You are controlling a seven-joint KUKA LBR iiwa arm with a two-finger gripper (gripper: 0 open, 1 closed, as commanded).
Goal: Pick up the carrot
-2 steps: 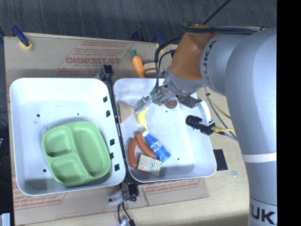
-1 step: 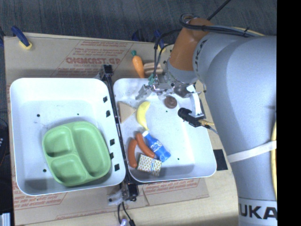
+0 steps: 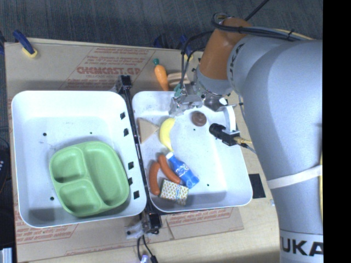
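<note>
While your gripper (image 3: pixel 184 98) hangs at the right bin's (image 3: pixel 233 193) twelve o'clock rim, jaw state cannot be told. Carrot (image 3: pixel 160 76) lies outside, at eleven o'clock.

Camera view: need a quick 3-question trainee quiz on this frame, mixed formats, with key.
1. True or false: the carrot lies inside the right bin.
2. Multiple choice: what sits in the left bin? A) a blue bowl B) a green divided plate C) a red mug
3. Fill in: the gripper hovers over the right bin's ____ edge, near the banana.

Key:
1. False; it lies on the cardboard beyond the bin's far rim.
2. B
3. far (upper in the camera view)
</note>
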